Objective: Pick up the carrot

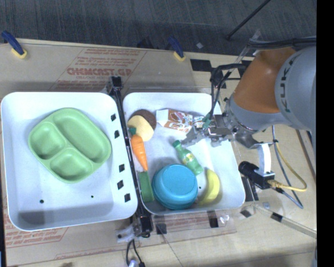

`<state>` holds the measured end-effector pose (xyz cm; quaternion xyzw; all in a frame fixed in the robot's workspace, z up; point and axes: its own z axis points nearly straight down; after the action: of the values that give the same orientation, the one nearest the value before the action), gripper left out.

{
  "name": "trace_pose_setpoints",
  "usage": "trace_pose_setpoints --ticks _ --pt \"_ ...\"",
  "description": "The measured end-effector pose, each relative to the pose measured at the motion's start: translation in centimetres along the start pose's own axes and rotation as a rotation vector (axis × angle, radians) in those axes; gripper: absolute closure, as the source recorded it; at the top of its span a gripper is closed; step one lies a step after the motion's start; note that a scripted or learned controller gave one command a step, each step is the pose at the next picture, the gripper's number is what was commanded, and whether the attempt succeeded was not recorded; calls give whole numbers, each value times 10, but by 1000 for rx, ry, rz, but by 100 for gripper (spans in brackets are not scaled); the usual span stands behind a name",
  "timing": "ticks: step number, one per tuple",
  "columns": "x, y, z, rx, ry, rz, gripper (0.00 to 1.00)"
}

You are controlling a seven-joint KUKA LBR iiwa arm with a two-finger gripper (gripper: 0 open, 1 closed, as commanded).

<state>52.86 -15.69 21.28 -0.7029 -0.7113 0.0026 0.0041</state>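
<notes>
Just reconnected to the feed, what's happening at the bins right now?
The arm reaches in from the right, its end effector over the right bin, near a snack packet and a green bottle. The carrot lies untouched by the bin's left wall. The left bin has a green divided plate.

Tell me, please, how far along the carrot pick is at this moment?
Done: nothing yet; the carrot lies in the right bin by its left wall. In hand: the gripper sits over the bin's upper right, apart from it. Left: reaching, grasping and lifting the carrot.
</notes>
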Motion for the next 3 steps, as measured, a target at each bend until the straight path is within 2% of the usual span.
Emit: trace_pose_setpoints --ticks 1,2,3 --pt "55 39 118 -9 -9 -51 0" --pt "57 86 120 0 -4 181 0" --pt "61 79 121 6 -2 318 0"
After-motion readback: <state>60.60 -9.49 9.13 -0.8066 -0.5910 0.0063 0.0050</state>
